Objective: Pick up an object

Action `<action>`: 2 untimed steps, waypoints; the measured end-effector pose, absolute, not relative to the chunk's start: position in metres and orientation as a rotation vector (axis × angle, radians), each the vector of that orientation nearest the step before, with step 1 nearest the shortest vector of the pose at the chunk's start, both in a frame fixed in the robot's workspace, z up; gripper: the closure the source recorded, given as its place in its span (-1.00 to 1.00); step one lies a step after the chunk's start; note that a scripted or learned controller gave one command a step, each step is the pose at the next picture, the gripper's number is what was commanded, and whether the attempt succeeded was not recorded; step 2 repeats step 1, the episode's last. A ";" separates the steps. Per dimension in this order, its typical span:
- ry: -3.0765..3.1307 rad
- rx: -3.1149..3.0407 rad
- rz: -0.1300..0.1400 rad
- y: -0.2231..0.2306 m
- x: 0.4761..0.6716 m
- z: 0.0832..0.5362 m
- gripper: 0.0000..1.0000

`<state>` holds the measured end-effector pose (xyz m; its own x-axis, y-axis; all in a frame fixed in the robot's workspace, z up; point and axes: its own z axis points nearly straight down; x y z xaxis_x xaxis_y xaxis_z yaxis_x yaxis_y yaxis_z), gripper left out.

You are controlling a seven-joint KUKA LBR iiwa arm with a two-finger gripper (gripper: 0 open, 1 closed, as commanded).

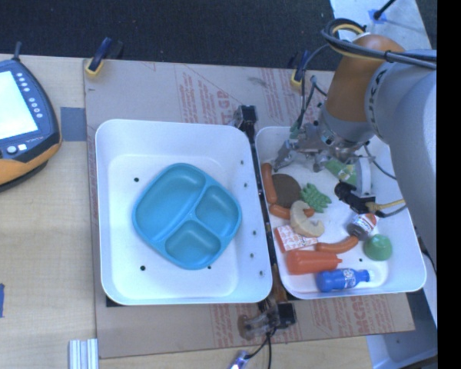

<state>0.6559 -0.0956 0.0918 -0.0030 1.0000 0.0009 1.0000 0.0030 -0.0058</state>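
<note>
The right bin [412,277] holds a jumble of small toy items. Among them are a long orange sausage [268,184], a brown disc [287,187], a green leafy piece [316,197], a cream bun [306,221], a red-and-white packet [292,240], an orange bottle [314,262], a blue bottle [342,279], a green ball [378,247] and a small can [361,225]. My gripper [313,154] hangs over the far end of this bin, just beyond the brown disc and the green piece. Nothing is visibly held in it.
A blue sectioned plate [187,215] lies in the left bin [101,206]. An orange-rimmed control tablet [15,121] rests on the bench at far left. Clamps [100,57] sit at the board's far edge. A black fitting [247,117] stands between the bins.
</note>
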 end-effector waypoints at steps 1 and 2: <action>-2.222 -2.214 0.006 -0.095 0.656 0.092 -1.00; -2.222 -2.214 0.006 -0.095 0.656 0.092 -1.00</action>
